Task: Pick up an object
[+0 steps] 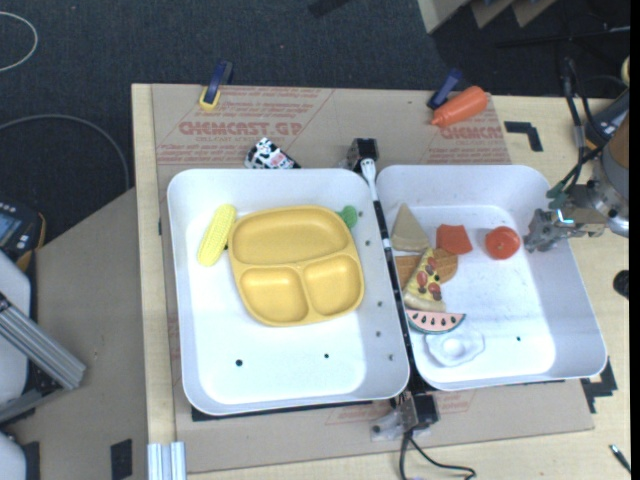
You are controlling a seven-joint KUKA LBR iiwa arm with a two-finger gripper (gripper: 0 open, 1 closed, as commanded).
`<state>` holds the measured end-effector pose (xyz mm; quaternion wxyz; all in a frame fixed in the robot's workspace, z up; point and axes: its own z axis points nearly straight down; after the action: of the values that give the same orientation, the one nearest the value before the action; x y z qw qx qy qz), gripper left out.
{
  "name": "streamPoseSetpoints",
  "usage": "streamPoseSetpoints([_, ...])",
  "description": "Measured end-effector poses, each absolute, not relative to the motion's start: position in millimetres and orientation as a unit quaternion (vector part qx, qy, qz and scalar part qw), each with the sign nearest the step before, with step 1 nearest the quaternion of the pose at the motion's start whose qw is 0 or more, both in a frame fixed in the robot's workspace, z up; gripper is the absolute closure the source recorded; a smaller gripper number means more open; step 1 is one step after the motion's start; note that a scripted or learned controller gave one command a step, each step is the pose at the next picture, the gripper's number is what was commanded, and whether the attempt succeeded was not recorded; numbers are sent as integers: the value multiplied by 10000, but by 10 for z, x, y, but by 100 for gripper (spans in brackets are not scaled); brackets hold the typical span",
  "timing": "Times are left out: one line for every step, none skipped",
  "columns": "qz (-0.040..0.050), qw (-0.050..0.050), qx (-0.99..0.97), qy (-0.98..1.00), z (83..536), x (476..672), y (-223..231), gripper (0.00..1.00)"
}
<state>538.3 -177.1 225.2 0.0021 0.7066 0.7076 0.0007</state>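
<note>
Jaws near round red tomato

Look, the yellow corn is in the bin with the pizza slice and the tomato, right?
Not quite. The camera view shows the yellow corn in the left bin, lying beside the yellow divided plate. The pizza slice and the tomato are together in the right bin.

Red tomato in right bin, near its right wall, beside red block; pizza slice & watermelon wedge (both lying flat) further left.
</note>
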Motion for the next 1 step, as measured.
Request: streamPoseSetpoints([15, 16, 7050, 7092, 2346, 5443, -1246, 100])
